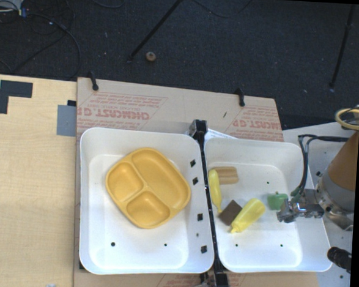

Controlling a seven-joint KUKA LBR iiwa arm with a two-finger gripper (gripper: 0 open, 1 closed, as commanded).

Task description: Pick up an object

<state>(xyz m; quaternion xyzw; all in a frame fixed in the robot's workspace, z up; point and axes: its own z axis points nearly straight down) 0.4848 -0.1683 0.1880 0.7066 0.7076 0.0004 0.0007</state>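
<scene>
Two shallow white bins sit side by side on a brown cardboard sheet (169, 111) printed with red lettering, laid on a pale wooden bench (23, 184). Behind the bench, a dark carpeted floor (235, 45) carries loose cables. The left bin (92, 250) holds a yellow divided plate (147, 187). The right bin (276, 257) holds a tan cylinder (226, 175), a yellow banana-like piece (215, 188) by the dividing wall, a brown block (230, 212) touching a yellow bottle (248, 215), and a green block (276, 201). The pincer (292, 210) hangs just beside the green block, at the bin's right side; whether it is released or clenched cannot be told.
</scene>
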